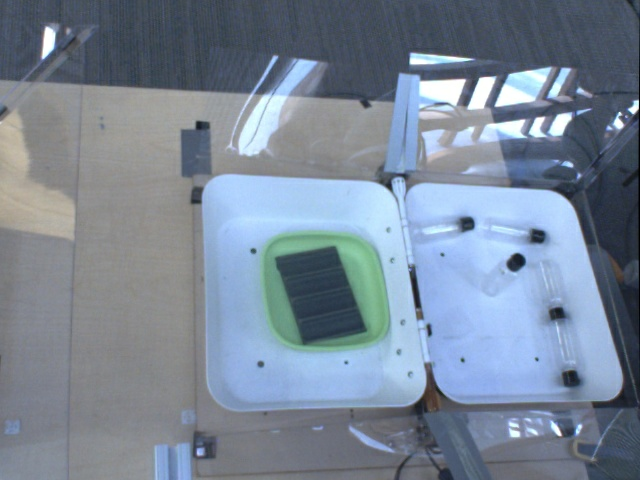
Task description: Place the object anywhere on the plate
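Now the tabletop (110, 268) carries two shallow white bins side by side. Sitting in the left bin (230, 368) is a green plate (372, 278), and a dark ribbed block (319, 295) lies flat on it, turned slightly off square to the plate's edges. Scattered in the right bin (470, 368) are five clear tubes with black caps: two near the top wall (445, 228) (515, 232), one tilted near the middle (503, 273), and two end to end along the right wall (551, 290) (567, 353). The tubes lie apart from one another and well apart from the plate.
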`<state>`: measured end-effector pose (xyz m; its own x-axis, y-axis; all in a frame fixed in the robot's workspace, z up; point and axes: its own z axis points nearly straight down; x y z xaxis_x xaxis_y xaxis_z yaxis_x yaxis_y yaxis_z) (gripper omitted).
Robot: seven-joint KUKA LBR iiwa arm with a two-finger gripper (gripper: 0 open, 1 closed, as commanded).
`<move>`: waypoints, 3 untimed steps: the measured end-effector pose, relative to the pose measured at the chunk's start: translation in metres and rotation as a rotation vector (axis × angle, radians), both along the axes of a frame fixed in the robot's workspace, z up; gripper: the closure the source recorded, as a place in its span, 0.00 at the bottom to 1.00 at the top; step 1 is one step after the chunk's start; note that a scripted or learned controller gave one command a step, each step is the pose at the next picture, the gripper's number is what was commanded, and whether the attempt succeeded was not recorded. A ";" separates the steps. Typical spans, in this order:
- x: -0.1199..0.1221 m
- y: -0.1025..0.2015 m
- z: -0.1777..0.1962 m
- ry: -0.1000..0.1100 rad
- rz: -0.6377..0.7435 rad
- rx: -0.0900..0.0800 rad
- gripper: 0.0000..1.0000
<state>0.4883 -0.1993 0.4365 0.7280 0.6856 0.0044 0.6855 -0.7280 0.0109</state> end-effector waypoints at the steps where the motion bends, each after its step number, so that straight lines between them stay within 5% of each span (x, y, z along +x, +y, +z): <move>1: 0.000 -0.003 0.000 0.000 -0.180 0.002 0.00; 2: 0.000 -0.006 -0.063 0.007 -0.253 0.005 0.00; 3: 0.000 -0.006 -0.048 0.004 -0.352 0.005 0.00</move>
<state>0.4884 -0.2056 0.3888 0.9199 0.3921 0.0037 0.3921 -0.9199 0.0047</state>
